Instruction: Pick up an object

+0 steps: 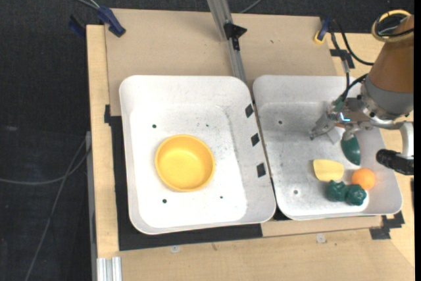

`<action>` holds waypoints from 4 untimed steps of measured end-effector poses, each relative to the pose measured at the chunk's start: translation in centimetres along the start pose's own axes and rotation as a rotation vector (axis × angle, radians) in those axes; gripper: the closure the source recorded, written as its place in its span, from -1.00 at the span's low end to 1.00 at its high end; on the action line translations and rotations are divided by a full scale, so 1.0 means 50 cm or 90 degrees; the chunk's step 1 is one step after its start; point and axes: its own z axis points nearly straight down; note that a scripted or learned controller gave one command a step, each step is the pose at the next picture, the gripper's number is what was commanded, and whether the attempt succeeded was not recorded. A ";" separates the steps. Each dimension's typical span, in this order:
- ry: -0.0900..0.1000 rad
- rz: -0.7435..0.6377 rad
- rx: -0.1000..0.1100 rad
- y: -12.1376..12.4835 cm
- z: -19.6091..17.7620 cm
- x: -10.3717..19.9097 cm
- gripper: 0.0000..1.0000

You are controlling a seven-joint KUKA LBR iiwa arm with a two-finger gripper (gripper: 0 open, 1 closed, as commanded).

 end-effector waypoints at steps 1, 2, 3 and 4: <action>0.000 0.000 0.000 -0.001 0.108 0.002 -1.00; 0.000 0.000 -0.005 0.003 0.075 0.002 1.00; -0.005 -0.001 -0.014 0.001 -0.019 0.014 1.00; -0.005 -0.001 -0.012 0.016 -0.114 0.013 1.00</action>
